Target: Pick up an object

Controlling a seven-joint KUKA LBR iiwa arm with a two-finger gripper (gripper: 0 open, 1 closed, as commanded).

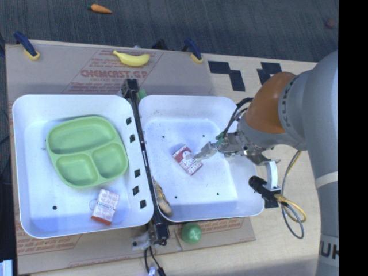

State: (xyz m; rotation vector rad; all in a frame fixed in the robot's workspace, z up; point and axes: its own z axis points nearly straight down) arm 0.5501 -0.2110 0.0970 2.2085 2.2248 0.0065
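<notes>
A small red and white packet [187, 159] lies flat near the middle of the right bin [224, 203]. My gripper [206, 150] reaches in from the right, low over the bin floor, its tips just right of the packet's upper edge. The fingers look close together with nothing seen between them. A second red and white packet [105, 205] lies in the left bin [26, 154], below a green divided plate [87, 150].
A tan object [162, 202] rests against the right bin's left wall. A green ball [191, 232] sits on the cardboard in front of the bins. A yellow banana [131, 57] lies behind them. An orange carrot [101, 8] is on the floor.
</notes>
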